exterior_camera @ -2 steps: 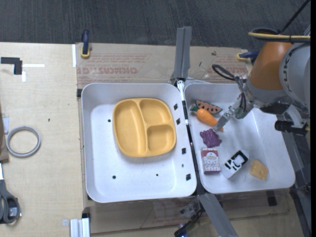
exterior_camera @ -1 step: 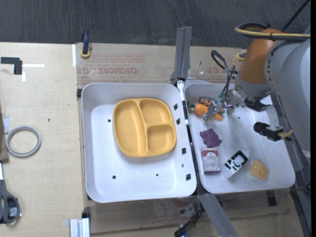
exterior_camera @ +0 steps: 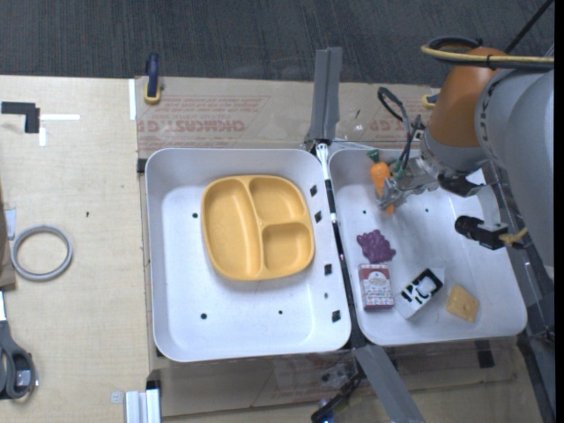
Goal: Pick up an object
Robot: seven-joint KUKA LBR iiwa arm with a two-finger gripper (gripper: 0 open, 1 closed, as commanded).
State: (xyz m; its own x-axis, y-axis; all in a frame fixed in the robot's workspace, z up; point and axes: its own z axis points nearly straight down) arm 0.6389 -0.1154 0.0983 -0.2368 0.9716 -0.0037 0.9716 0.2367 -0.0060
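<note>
My gripper (exterior_camera: 389, 203) hangs low at the far-left corner of the right bin (exterior_camera: 493, 320), right at the orange carrot (exterior_camera: 380, 174) — touching or just beside it — whether I grip it, I cannot tell.

My gripper (exterior_camera: 389, 203) is too small and cluttered to make out, and it covers the lower end of the small orange carrot-shaped toy (exterior_camera: 380, 174). My grey arm (exterior_camera: 520, 113) runs off the right edge and hides the far right corner of the right white bin (exterior_camera: 493, 324). The printing on the small red card box (exterior_camera: 377, 286) is too fine to read. At the left edge, dark metal scissors (exterior_camera: 13, 368) on the worktop (exterior_camera: 70, 324) are cut off.
</note>
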